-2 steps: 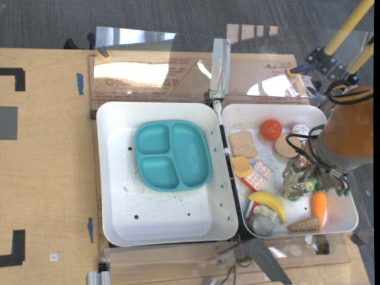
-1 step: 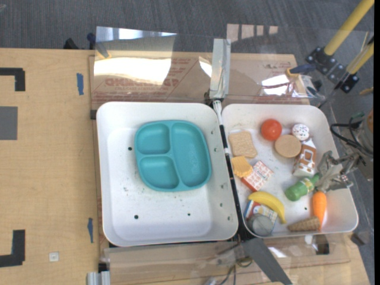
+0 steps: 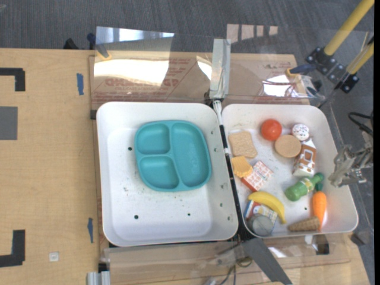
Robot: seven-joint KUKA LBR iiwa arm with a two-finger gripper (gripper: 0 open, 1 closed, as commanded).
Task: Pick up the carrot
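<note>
Partly cut off, gripper [image 3: 346,166] near carrot [image 3: 319,207] at R bin [image 3: 338,136] edge

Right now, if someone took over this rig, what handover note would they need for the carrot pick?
Gripper: at the right bin's right rim, above and right of the carrot; nothing shows between its fingers, and whether they are open or shut is unclear.
Carrot: lying in the right bin near its lower right corner, just below the green bottle and above the ice cream cone. The banana lies to its left.
Left bin: holds the teal divided plate.
Done: nothing yet; the carrot is not grasped.
Left: descend on the carrot, grip it, lift it.
</note>
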